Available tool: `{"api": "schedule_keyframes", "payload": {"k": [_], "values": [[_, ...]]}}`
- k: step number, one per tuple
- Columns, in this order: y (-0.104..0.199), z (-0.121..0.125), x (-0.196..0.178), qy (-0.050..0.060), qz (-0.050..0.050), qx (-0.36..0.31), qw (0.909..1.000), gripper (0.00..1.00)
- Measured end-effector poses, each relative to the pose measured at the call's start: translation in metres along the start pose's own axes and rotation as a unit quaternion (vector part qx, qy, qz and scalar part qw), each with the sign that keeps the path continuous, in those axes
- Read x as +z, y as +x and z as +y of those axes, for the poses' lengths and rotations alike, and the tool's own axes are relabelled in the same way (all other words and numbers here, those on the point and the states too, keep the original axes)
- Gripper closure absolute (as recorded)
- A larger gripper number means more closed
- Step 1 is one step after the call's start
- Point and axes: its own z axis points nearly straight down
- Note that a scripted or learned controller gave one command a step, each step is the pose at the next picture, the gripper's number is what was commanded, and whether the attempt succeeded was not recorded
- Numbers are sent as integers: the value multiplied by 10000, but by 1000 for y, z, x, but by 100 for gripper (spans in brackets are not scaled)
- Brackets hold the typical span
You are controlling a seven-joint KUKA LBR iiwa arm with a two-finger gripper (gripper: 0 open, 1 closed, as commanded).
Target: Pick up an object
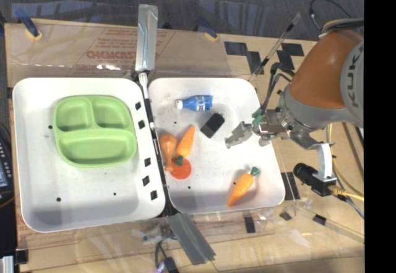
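Not much to read here. The arm (334,73) has big dark letters on its grey casing at the right edge, looks like "KU", cut off by the frame. The clear sheet (111,49) behind the left bin has reddish print showing through it — mirrored and too blurry to make out. Nothing else legible.

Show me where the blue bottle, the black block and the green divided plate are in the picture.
blue bottle (198,103), camera view, middle of its blue body.
black block (213,124), camera view, centre of its top face.
green divided plate (94,145), camera view, floor of its large compartment.
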Motion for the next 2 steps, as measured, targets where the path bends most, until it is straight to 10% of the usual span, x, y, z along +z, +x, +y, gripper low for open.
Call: {"api": "schedule_keyframes", "payload": {"k": [1, 2], "values": [[25, 59, 118, 24, 3, -251, 9997, 0], [-2, 99, 113, -12, -4, -138, 9999, 0]]}}
